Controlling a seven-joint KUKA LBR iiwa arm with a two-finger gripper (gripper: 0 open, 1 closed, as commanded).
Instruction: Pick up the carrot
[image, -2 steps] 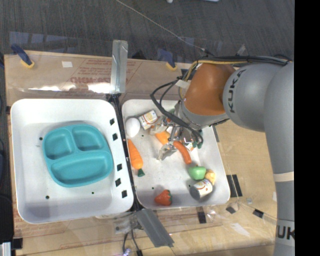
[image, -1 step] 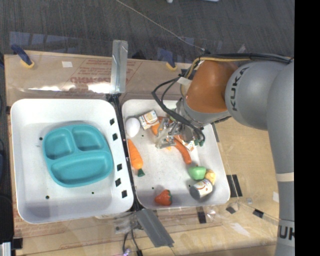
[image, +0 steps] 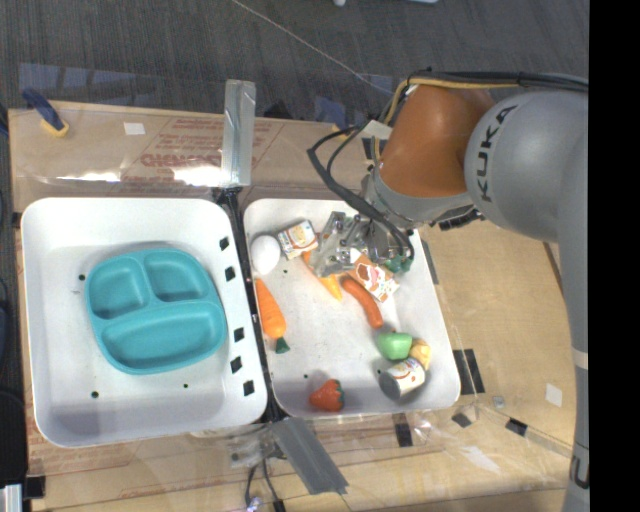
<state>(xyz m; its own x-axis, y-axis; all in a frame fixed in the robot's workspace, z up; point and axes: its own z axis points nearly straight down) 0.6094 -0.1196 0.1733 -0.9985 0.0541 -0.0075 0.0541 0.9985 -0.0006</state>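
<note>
Against the left wall of the right-hand shallow white plastic bin (image: 430, 330) lies the orange toy carrot with a green tip (image: 270, 312), untouched. Well to its right, near the bin's far edge, the metal end effector (image: 345, 245) hangs among other toys; whether it is apart or together I cannot tell. Judging by this, the approach is underway; next it should travel left to the carrot.
</note>
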